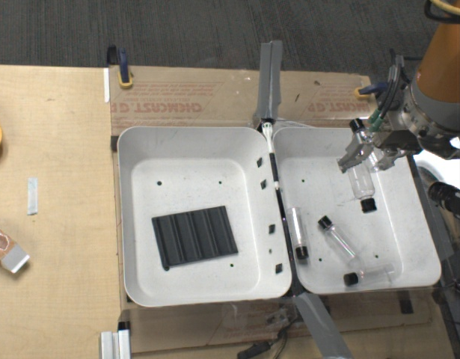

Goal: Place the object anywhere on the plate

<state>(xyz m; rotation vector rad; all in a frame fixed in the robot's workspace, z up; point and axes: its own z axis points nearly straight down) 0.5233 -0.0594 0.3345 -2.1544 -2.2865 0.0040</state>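
Note:
A dark grey ribbed plate (194, 236) lies flat in the left bin (140, 155). Over the upper right part of the right bin (416, 230) is my gripper (362, 161), with the arm coming in from the right. A clear tube (360, 185) with a black cap at its lower end hangs tilted from between the fingers, and the gripper looks shut on its upper end. Three more clear tubes with black caps lie on the right bin's floor: one (296, 229) by the left wall, one (338, 241) in the middle, one (373, 275) near the front rim.
A grey bar (271, 81) and a row of black clips run along the divider between the bins. Clamps (123, 70) hold the cardboard at the back. On the wooden bench at the left lie a small white strip (32, 197) and a packet (9, 250).

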